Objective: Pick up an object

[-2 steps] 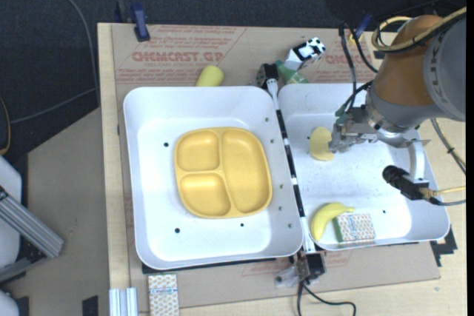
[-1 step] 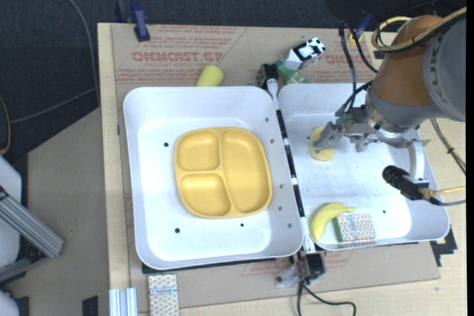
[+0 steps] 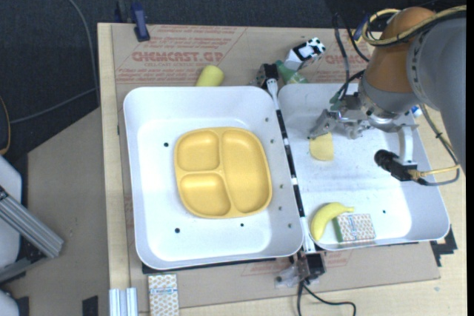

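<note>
Dark carpet surrounds a cardboard-topped tabletop (image 3: 185, 41) carrying two shallow white bins side by side. Left white bin (image 3: 141, 159) holds a yellow three-compartment plastic plate (image 3: 222, 172), sitting roughly centred.

Right white bin (image 3: 415, 222) holds the candidates: a pale yellow rounded wedge-shaped piece (image 3: 322, 149) near the bin's upper left, a small yellow toy banana (image 3: 327, 217) at the lower left, and a flat printed rectangular packet (image 3: 356, 228) touching the banana's right side.

Grey arm reaches in from the right; its jaws (image 3: 335, 123) hang just above and beside the pale yellow piece. Jaw state: cannot tell, the metal parts blur together there and no gap reads clearly. Nothing visibly between them.

Likely target is the pale yellow piece, judging by proximity. It looks stubby, long axis roughly vertical in the frame, narrower end possibly pointing up toward the jaws, though it is too small to be sure.

Risks:
- Piece is low and rounded; a descent off-centre would push it sideways rather than trap it.
- It lies near the divider between the bins, so a nudge left could wedge it against the wall.
- If the jaws close across the long axis, the grip may slip off the taper.

A small yellow cylinder (image 3: 210, 75) lies on the tabletop outside the bins.
</note>
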